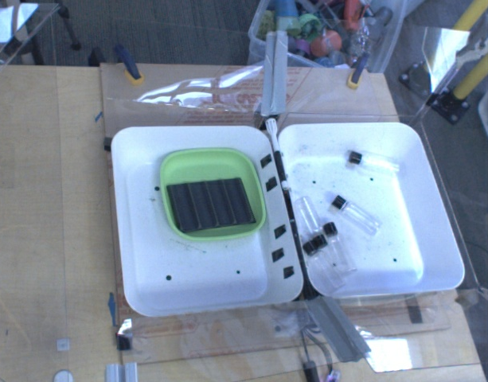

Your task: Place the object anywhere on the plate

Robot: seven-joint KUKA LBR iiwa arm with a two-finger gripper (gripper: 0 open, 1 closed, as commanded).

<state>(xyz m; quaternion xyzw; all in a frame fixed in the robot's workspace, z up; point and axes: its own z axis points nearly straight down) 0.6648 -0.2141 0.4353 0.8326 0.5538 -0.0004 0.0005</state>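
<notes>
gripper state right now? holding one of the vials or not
Gripper: its state cannot be told from this camera view. The clear vials lie loose in the right bin; the green plate sits in the left bin.

Matt green plastic plate (pixel 251 168), clear glossy vials (pixel 357 213), smooth white bins (pixel 140 237).

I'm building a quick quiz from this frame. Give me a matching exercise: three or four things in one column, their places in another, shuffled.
Things:
1. green plate
2. dark ridged block
3. clear vials with black caps
4. tub of colourful items

Places:
A. scattered in the right bin
B. behind the bins, beyond the bench
C. in the left bin
D. lying on the plate

Pairs: 1-C, 2-D, 3-A, 4-B
</notes>
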